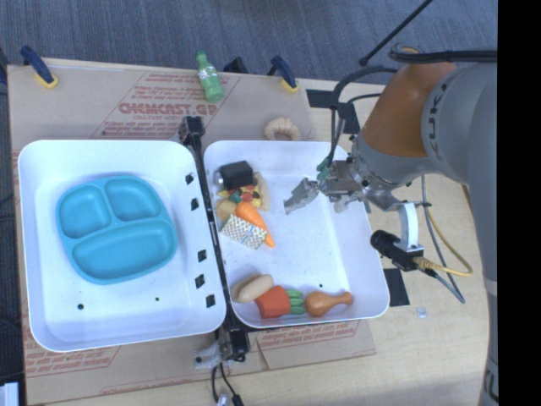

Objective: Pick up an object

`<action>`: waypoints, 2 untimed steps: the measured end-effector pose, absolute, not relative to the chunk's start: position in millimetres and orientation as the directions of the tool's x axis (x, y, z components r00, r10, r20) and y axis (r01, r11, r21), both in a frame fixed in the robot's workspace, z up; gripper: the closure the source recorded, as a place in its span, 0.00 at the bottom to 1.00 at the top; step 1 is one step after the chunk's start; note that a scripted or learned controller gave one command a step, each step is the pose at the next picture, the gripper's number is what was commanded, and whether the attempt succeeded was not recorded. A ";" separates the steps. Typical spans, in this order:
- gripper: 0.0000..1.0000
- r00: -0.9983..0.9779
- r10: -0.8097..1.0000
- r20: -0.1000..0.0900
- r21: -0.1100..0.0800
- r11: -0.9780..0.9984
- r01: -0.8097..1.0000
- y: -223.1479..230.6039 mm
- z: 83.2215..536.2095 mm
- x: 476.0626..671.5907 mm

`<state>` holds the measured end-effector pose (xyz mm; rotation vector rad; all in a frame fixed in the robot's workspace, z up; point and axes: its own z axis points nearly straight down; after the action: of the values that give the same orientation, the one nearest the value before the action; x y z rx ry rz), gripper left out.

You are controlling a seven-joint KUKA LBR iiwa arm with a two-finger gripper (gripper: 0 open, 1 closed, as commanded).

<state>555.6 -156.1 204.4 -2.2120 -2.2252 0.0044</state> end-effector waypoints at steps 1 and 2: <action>0.00 0.022 1.000 0.000 -0.004 -0.022 1.000 -117.5 91.2 574.6; 1.00 0.019 1.000 0.000 -0.006 -0.019 1.000 -117.8 101.3 574.5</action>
<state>574.5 -117.8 101.3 -2.2397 -2.1967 0.0070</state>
